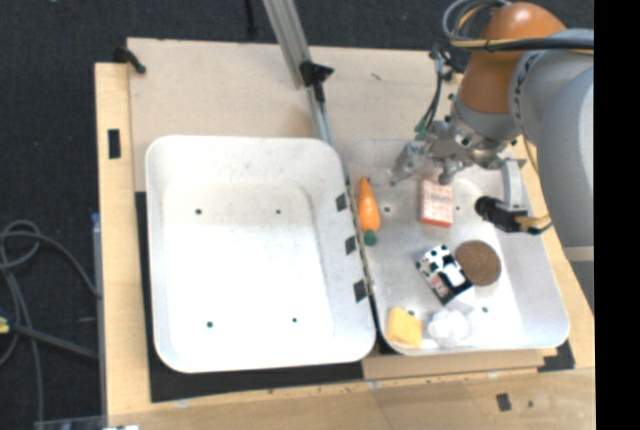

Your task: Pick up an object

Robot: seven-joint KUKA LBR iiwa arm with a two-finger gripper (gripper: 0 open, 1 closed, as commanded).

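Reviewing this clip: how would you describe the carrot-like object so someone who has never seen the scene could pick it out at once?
Start at the right bin, the one crowded with small items. Follow its left wall, next to the left bin, to the upper half. The toy carrot lies there lengthwise: long, tapered and orange with a green tip at its lower end, unlike the flat pinkish box and the brown disc further right.

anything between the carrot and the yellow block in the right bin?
No: camera view shows bare bin floor between carrot and yellow block.
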